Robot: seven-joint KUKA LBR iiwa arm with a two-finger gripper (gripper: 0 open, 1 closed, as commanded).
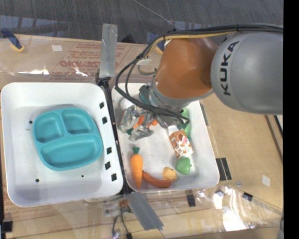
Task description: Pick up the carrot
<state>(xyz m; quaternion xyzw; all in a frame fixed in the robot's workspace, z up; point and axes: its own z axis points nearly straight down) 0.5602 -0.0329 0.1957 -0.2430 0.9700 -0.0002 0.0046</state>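
Observation:
The carrot (pixel 136 166), orange with a green top, lies near the front left of the right bin (pixel 204 153), its top pointing away from the front edge. My gripper (pixel 138 123) hangs over the left middle of that bin, a short way behind the carrot and apart from it. The arm's orange band and grey wrist cover the back of the bin. Nothing of the carrot is between the gripper's metal parts.
A brown sausage (pixel 157 180) touches the carrot's tip, with a small tan piece (pixel 169 173) beside it. A green vegetable (pixel 184 166) and a patterned carton (pixel 181 142) lie to the right. The left bin (pixel 10 133) holds a teal divided plate (pixel 67 137).

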